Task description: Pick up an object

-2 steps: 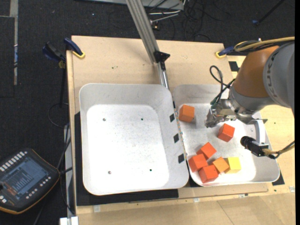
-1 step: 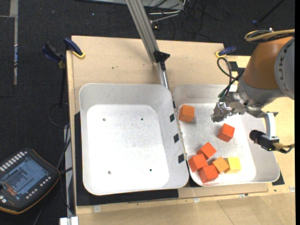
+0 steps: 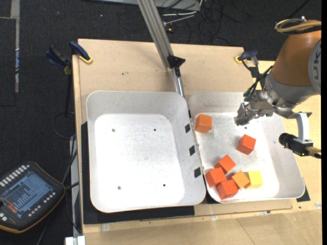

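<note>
Pendant (image 3: 25,197) sits bottom left, off the bench. Right bin (image 3: 286,185) has the cubes: a cluster (image 3: 231,177) near its front, two orange ones (image 3: 203,123) further back. Gripper (image 3: 244,115) hovers above them; can't tell its jaw state.

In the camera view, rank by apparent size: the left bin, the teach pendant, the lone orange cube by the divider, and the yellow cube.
1. Left bin, by far the largest.
2. Teach pendant at the lower left, partly cut off by the frame.
3. Orange cube by the divider and yellow cube: they look alike, too close to rank.
</note>
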Controlling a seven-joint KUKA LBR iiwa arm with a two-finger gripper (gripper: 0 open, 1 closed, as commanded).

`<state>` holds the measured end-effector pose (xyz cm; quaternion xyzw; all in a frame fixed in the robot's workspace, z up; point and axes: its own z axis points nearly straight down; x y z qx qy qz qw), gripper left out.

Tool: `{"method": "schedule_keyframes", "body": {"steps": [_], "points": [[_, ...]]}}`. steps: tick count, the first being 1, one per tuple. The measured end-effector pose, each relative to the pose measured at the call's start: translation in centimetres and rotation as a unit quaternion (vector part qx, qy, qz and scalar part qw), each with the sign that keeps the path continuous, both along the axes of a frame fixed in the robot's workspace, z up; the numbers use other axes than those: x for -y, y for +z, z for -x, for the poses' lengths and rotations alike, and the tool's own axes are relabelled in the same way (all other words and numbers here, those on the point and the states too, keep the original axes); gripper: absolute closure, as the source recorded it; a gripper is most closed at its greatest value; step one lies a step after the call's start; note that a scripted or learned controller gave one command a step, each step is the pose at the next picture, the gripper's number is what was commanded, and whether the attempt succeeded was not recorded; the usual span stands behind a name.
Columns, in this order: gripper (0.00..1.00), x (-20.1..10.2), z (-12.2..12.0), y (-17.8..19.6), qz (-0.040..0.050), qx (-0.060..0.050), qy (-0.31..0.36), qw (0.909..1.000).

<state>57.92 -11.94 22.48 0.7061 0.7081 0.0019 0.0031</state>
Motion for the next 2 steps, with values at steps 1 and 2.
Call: {"method": "schedule_keyframes", "body": {"steps": [1, 2], "points": [[1.0, 0.0, -0.2, 4.5, 0.0001, 0.0, 0.0, 1.0], [1.0, -4.4, -0.4, 4.4, -0.0012, -0.003, 0.002, 1.0]]}}
